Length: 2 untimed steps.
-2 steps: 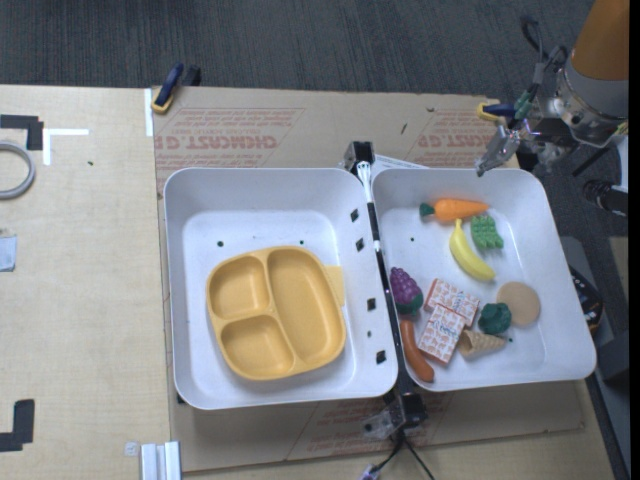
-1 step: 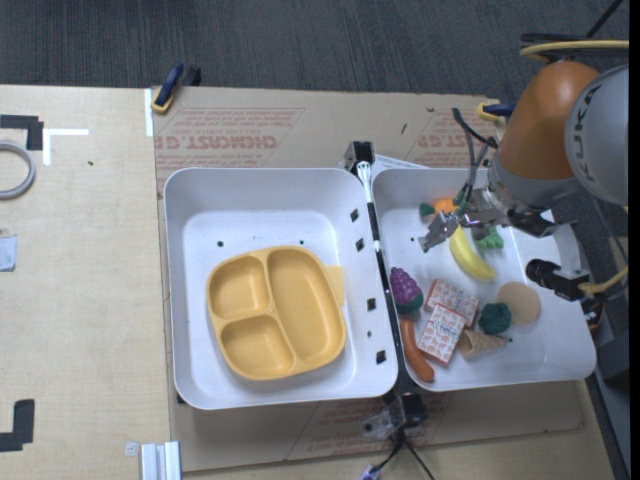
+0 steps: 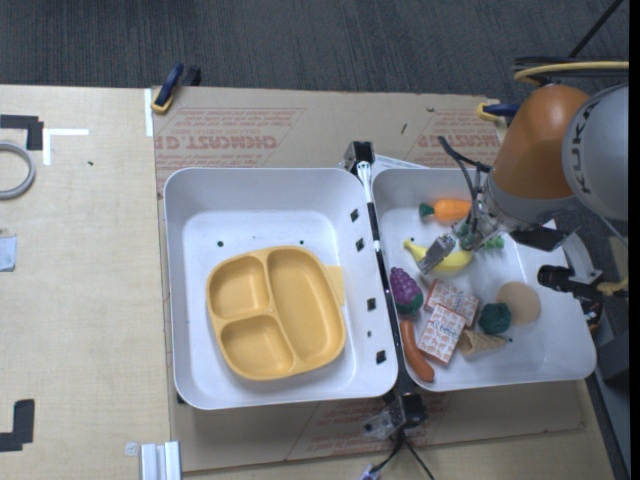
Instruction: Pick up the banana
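Looking down at the bench, I see the arm [image 3: 560,153] coming in from the right edge of the frame, its orange band sitting over the upper part of the right bin [image 3: 560,358]. The gripper [image 3: 450,248] is low inside that bin, right at the banana [image 3: 452,260]. I can make out a grey finger [image 3: 437,253] lying across the banana's left half, touching or just above it, but I cannot tell how wide the fingers are spread or whether they have any hold on the fruit; the wrist hides the rest.

The banana lies near the middle of the right bin, a little toward its upper left, yellow, with a small green tip [image 3: 409,245] pointing left. Just above it is an orange carrot-like piece [image 3: 447,209]. Below and to the left sits a purple bunch of grapes [image 3: 404,288], close to the wall shared by the two bins. Two small red and white packets [image 3: 444,318] lie just below the banana, and a long orange-red piece [image 3: 417,358] rests near the bin's lower left corner. To the right of the packets I see a dark green item [image 3: 494,317], a tan round thing [image 3: 520,301] and a tan wedge [image 3: 480,342].

The left bin [image 3: 190,298] holds a yellow divided plate [image 3: 276,311], lying flat near its centre, well apart from the gripper.
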Each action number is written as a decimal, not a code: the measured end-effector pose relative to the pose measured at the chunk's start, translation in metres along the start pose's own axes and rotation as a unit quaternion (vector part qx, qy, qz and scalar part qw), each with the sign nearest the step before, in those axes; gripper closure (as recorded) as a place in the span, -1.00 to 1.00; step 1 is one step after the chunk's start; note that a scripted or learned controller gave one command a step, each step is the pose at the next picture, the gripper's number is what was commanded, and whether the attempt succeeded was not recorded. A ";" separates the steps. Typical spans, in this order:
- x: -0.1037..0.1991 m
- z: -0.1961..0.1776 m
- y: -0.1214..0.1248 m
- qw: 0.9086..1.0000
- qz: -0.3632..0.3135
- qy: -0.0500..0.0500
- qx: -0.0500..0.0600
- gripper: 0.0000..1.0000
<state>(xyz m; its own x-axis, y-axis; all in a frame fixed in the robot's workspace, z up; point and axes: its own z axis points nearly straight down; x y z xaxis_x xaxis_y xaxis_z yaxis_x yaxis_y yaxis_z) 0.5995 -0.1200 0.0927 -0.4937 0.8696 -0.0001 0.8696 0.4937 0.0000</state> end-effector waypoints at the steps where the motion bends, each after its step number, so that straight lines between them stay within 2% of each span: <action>1: 0.013 0.000 0.019 0.983 0.184 0.000 0.000 -1.00; 2: 0.012 -0.010 0.019 0.983 0.185 -0.001 -0.001 1.00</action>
<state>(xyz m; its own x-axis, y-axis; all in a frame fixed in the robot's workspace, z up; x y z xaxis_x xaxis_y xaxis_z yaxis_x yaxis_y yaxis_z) 0.6103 -0.0995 0.1029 -0.1443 0.9895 -0.0015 0.9895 0.1443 0.0021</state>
